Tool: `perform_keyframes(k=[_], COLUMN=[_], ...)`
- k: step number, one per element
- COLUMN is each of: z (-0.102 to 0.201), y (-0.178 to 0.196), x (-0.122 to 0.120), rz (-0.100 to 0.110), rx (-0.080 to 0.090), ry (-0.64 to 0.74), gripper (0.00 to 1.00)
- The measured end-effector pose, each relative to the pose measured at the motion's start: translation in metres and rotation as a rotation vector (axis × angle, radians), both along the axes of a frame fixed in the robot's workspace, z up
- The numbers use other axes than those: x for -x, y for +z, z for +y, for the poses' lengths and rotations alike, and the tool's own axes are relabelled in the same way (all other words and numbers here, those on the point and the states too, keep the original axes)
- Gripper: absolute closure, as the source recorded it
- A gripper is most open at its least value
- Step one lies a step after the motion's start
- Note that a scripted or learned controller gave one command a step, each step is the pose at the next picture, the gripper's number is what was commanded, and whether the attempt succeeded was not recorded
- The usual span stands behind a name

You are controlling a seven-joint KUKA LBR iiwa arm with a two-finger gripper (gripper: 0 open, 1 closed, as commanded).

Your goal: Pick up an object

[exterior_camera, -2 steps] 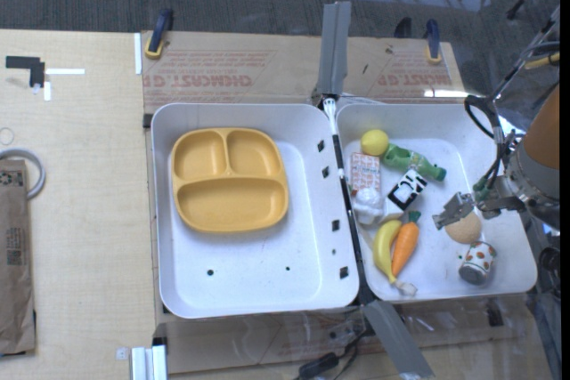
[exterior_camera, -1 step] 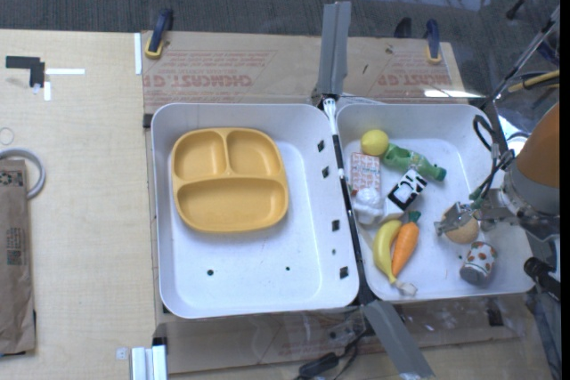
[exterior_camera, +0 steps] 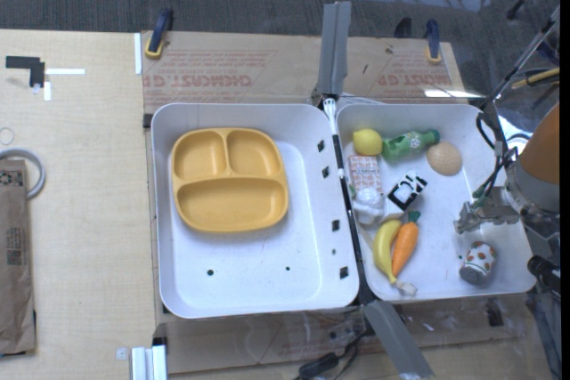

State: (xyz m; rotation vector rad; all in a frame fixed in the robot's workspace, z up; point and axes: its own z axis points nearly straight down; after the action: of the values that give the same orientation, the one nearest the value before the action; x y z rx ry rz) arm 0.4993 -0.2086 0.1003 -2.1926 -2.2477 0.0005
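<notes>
From my remote station I saw the pale wooden bench carrying two white bins, the left bin at centre frame and the right bin beside it, touching, over brown cardboard; a brown paper bag lay at far left

Yellow plate in white bin. Yellow lemon, green bottle, orange carrot, yellow banana, white cup with red spots.
</notes>
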Motion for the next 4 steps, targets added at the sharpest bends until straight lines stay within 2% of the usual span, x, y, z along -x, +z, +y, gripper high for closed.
perform_keyframes(k=[1,2,3,4], z=[0.000,0.016,0.021,-0.003], y=[0.086,0.127,0.181,0.202], x=[-0.011,-0.067,-0.105,-0.125], rz=[0.000,0.000,0.001,0.003], rx=[0.003,0.004,0.004,0.005], ry=[-0.247,-0.498,-0.846,-1.086], gripper=[1.00,1.00,1.00,1.00])
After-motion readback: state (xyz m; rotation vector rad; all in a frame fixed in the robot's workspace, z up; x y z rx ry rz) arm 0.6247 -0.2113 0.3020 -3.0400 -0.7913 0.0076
